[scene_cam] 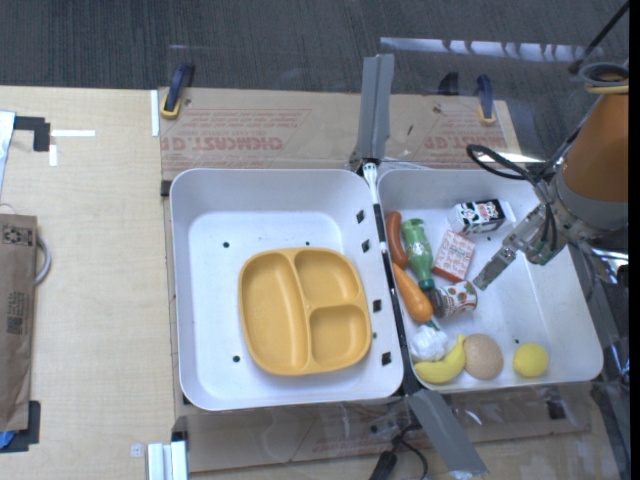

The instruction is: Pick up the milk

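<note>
Reached in from the right over the right bin, the grey arm with its orange band. Hung low above the bin's middle, the claw, slanting down and leftward, tips just beside a small red-and-white can. Could not tell how far open the claw stood; nothing seen between its fingers.

Lay on its side near the back wall of the right bin, the milk, a small black-and-white carton, apart from the claw and above it in the view. Just in front of the carton, a red-and-white packet. Along the bin's left wall, a red sausage, a green bottle and an orange carrot, close together. At the front, a bit of white crumpled stuff, a banana, a tan egg-shaped item and a lemon in a row.

Sat in the left bin, a yellow divided plate with three compartments. To the far left on the wooden surface, a brown paper bag.
</note>
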You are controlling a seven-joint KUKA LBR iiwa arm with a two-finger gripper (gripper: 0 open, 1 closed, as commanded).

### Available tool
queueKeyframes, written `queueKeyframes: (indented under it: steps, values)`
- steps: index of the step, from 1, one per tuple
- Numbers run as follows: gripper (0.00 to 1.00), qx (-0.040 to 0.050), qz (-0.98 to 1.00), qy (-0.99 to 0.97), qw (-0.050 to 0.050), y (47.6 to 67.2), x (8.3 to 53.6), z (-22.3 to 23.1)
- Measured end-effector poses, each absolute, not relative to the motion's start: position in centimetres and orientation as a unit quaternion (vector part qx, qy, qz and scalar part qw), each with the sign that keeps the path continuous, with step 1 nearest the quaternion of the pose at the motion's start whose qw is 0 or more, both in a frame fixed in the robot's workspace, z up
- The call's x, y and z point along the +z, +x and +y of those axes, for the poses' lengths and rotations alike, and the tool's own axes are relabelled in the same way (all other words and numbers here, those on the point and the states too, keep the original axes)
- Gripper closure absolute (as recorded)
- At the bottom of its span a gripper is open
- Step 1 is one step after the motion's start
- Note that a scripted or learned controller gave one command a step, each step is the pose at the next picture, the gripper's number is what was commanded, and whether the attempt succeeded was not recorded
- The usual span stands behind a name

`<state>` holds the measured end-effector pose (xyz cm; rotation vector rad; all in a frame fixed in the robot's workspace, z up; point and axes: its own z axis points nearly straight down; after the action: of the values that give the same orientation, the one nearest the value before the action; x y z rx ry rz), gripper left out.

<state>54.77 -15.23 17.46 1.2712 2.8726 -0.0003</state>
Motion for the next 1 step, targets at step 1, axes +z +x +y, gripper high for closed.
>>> queueKeyframes:
  steps: [1]
  values:
    - [0.00,-0.0003,0.841,0.541,-0.001,49.78,14.45,-16.51]
